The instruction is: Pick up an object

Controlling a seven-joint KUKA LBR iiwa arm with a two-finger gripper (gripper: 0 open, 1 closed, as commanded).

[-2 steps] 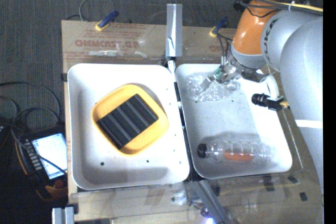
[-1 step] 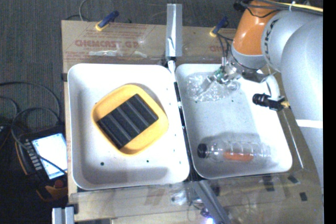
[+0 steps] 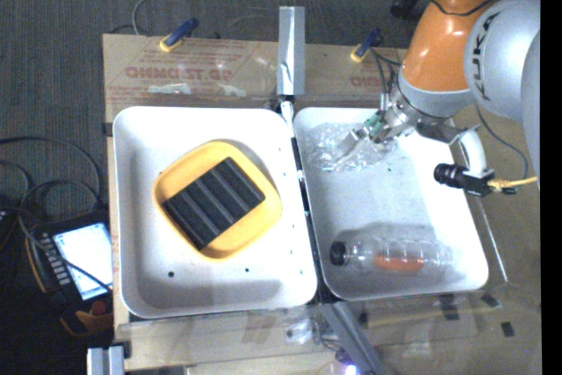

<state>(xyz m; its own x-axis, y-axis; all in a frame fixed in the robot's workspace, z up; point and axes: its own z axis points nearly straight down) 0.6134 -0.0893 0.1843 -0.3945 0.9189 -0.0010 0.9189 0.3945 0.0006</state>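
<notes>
The gripper (image 3: 373, 132) hangs over the far end of the right bin (image 3: 413, 189), touching a crumpled clear wrap (image 3: 338, 145); whether the jaws are spread or pressed together I cannot tell. A clear bottle (image 3: 391, 255) lies along that bin's near wall. A yellow tray (image 3: 218, 198) with a black ribbed insert sits in the left bin (image 3: 140, 136)

We had one camera, fixed above the bench (image 3: 132, 48) and tilted so that we looked down on it at a slant. It stood far enough back to take in both the left bin (image 3: 132, 136) and the right bin (image 3: 457, 268) whole, with dark floor beyond the bench's far edge. The arm (image 3: 492, 31) came in from the right of our view, cut by the frame's edge.
</notes>
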